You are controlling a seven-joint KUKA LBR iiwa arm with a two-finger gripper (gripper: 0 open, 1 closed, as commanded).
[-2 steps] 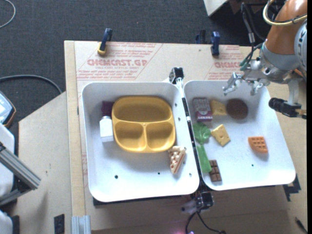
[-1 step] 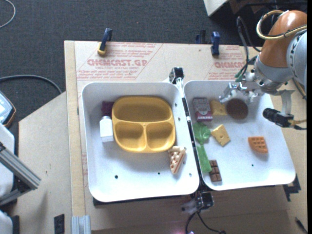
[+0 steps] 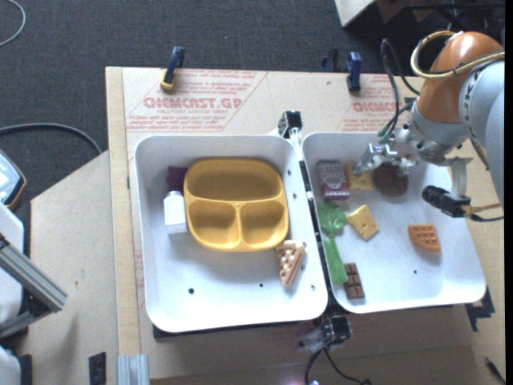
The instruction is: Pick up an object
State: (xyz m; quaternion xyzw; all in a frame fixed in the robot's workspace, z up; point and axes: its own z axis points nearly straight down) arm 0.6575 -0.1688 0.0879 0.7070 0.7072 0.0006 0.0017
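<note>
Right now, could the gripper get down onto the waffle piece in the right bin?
Probably yes. The waffle piece lies flat by itself on bare bin floor, apart from the cheese wedge. The gripper sits above the brown round piece, with nothing between.

Two shallow white plastic bins (image 3: 152, 215) (image 3: 469, 275); one yellow three-compartment plastic tray (image 3: 236, 203); one orange toy waffle (image 3: 424, 237); one yellow toy cheese wedge (image 3: 363, 221).
</note>
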